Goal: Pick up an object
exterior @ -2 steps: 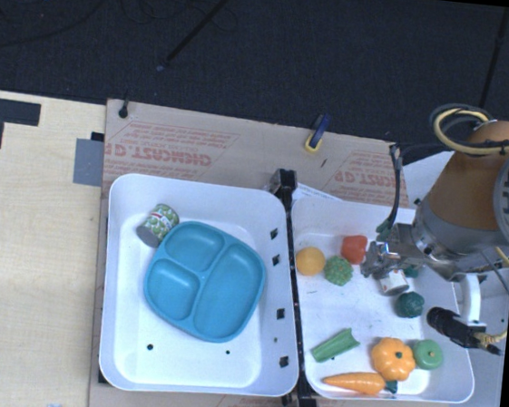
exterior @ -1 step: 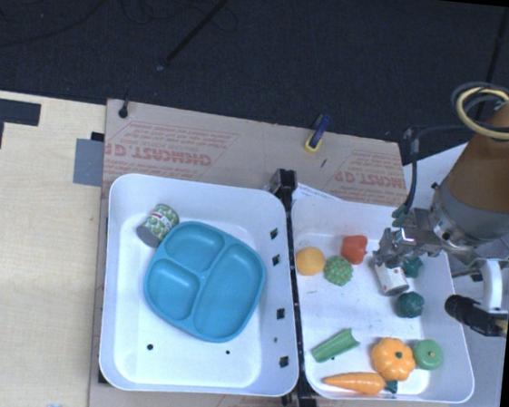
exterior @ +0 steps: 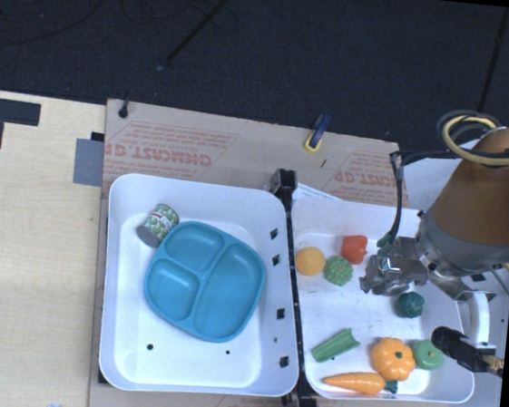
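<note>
The grey arm with its orange band [exterior: 486, 192] reaches in from three o'clock and hangs over the right-hand shallow white bin [exterior: 326, 220]. Its metal claw [exterior: 385, 275] sits low inside that bin; whether it is released or clenched cannot be told, and nothing is visibly caught in it.

Taking the claw as the clock's centre, the toy foods lie around it. A small red block-shaped piece [exterior: 353, 249] sits at ten o'clock, near it. A bumpy green broccoli-like ball [exterior: 338, 271] lies at nine o'clock, with a round yellow-orange fruit [exterior: 309, 261] touching its far side. A dark teal rounded piece [exterior: 409, 304] rests at about four o'clock, just beside the claw. Farther out, at six o'clock, an orange plastic pumpkin [exterior: 392, 357] sits beside a light green round piece [exterior: 427, 356] at five o'clock. A green pod-shaped vegetable [exterior: 335, 345] lies at seven o'clock, and an orange plastic carrot [exterior: 355, 381] lies near the bin's lower rim.

The left-hand white bin [exterior: 120, 338] holds a blue divided plastic plate [exterior: 205, 280], with a small green-patterned cup [exterior: 158, 224] tipped on its side at the plate's ten o'clock. Both bins rest on the brown cardboard-covered worktop [exterior: 206, 151].
</note>
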Controlling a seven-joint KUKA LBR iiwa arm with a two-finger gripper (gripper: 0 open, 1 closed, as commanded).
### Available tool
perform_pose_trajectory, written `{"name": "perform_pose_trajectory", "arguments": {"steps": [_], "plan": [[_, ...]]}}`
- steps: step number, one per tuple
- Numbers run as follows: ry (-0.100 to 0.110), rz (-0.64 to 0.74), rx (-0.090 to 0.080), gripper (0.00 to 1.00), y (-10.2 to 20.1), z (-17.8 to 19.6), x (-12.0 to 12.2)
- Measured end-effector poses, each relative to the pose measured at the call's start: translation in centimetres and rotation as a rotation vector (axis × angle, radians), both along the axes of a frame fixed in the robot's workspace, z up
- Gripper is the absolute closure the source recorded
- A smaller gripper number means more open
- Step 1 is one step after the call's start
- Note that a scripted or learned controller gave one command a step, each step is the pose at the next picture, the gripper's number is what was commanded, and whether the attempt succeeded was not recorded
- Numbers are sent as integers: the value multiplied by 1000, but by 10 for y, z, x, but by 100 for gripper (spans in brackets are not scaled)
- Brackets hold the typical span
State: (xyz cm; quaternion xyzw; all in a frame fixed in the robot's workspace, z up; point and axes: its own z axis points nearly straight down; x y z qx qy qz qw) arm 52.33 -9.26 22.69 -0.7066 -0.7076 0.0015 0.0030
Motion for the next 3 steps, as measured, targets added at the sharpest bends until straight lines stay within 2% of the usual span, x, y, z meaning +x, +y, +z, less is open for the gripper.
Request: {"name": "perform_pose_trajectory", "arguments": {"steps": [1, 2, 3], "plan": [[-2, 2, 1, 100, 44, 10, -22], [0, -2, -1, 100, 40, -11, -24], [-2, -1, -1, 100, 44, -8, -27]]}}
